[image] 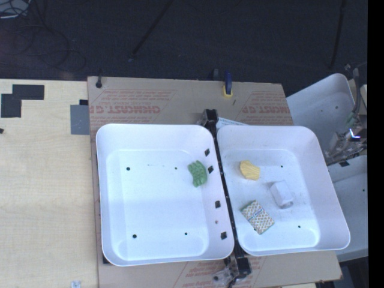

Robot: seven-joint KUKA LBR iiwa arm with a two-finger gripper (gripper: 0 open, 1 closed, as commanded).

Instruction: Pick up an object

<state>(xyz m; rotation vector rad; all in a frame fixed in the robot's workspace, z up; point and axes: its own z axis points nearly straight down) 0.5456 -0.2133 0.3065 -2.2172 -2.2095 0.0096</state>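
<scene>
A green lumpy object point(197, 173) lies in the left bin point(120, 155), close to its right wall. The right bin point(312, 155) holds three things. A yellow piece point(249, 170) sits at its upper left. To the right and a little lower rests a small white-grey block point(281, 194). Nearer the front edge lies a flat patterned packet point(258, 216), turned at an angle.
Both bins sit on a cardboard sheet point(180, 104) over a pale wooden bench point(42, 179). Black clips point(217, 204) line the seam between the bins. A white mounting plate point(327, 101) with cables and metal parts point(351, 138) stands at the right.
</scene>
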